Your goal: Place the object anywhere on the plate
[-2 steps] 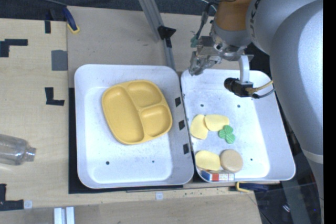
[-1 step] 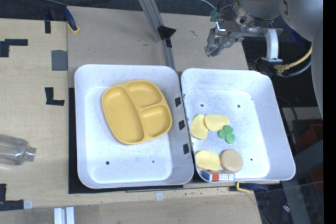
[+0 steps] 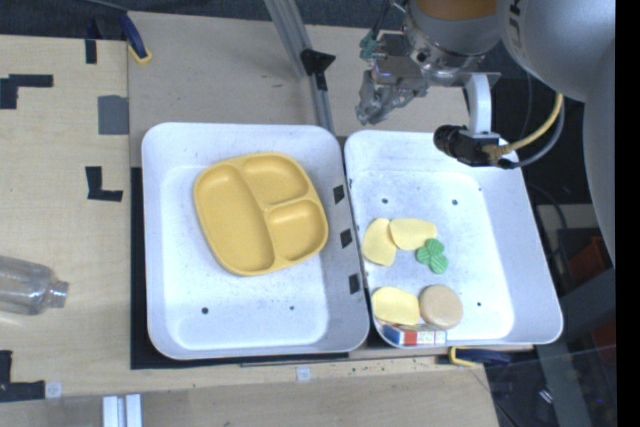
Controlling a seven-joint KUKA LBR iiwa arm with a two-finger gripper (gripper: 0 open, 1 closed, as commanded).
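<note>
Yellow plate (image 3: 260,212), smooth plastic with three compartments, lies in the left white bin (image 3: 160,215). Claw (image 3: 378,107) hovers above the bins' far edge; its grip cannot be told.

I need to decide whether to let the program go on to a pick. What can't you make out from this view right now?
- Gripper, camera view: fingers too small and blurred against the bench to read their state.
- Tan round piece and yellow piece: the right bin front rim hides their lower edges.
- Green piece: too small to identify.
- Clear bottle: cut off by the left edge.
- Yellow plate: fully visible.
</note>
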